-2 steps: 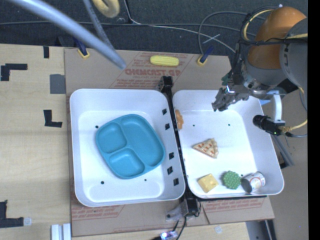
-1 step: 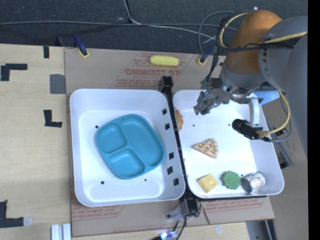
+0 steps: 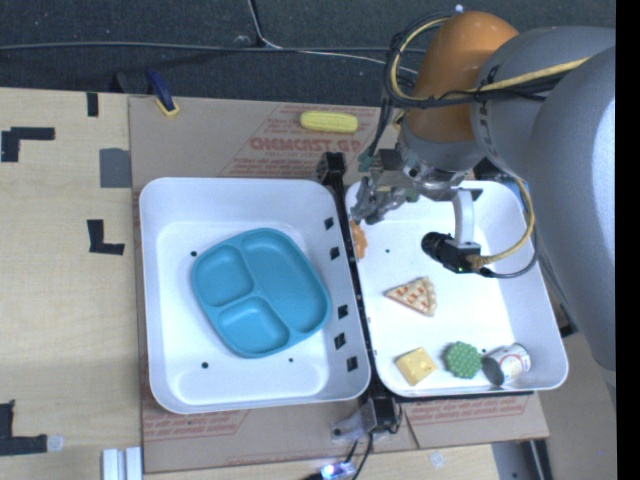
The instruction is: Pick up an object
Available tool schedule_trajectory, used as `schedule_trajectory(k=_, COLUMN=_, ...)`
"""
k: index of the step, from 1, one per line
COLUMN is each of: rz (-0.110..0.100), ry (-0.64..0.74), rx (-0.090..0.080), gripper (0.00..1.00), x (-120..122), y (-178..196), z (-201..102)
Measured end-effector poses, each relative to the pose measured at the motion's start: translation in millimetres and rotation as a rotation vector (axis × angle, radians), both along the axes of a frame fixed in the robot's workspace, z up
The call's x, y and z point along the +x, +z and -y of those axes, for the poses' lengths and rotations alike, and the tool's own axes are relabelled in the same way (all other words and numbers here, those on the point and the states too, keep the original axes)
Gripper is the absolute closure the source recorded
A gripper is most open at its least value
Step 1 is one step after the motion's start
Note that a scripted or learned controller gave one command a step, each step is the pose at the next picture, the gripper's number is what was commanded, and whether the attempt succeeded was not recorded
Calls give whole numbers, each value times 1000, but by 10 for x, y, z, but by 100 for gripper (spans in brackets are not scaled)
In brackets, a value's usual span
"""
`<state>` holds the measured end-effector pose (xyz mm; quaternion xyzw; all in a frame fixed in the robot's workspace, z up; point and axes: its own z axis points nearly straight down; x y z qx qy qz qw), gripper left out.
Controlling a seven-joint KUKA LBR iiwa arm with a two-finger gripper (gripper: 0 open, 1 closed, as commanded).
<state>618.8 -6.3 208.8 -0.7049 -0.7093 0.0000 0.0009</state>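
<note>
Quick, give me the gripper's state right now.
Gripper: cannot be told from the camera view. It sits low at the top left corner of the right bin, just above a small orange object.

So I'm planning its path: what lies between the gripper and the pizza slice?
In the camera view, bare white bin floor separates the gripper from the pizza slice.

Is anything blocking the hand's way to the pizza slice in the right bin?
Nothing visible does. The hand sits at the right bin's upper left corner, and bare white floor lies between it and the pizza slice. The yellow block and green ball lie farther down.
</note>
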Motion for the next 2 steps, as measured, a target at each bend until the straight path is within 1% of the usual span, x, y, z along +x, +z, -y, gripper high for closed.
schedule_trajectory(k=1, rz=0, ry=0, rx=0, gripper=100, x=8, y=119, z=-496)
schedule_trajectory(k=2, rz=0, ry=1, rx=1, gripper=100, x=-43, y=228, z=-1027)
